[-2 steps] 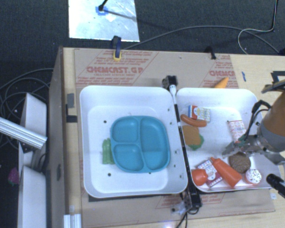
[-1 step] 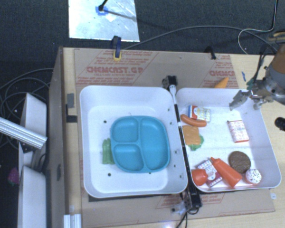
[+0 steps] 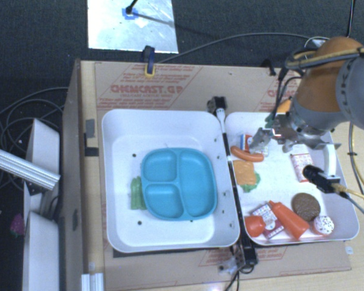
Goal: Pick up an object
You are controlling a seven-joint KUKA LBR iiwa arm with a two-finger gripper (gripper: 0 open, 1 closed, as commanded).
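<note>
Right bin (image 3: pixel 349 222), hot dog (image 3: pixel 247 155) beside pincer (image 3: pixel 262 139)

Grey arm (image 3: pixel 337 96) reaching in from right, gripper (image 3: pixel 262 139) low, wrist angled leftward

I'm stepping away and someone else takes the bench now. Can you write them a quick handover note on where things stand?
Gripper: low over the back left part of the right bin, just above the hot dog; finger state unclear, nothing seen held.
Right bin: hot dog, sandwich, red-and-white packet, brown cookie, orange carrot, spotted white ball.
Left bin: blue divided plate, with a green item at its left edge.
Done: nothing lifted.
Left: grasp one object and raise it.
</note>
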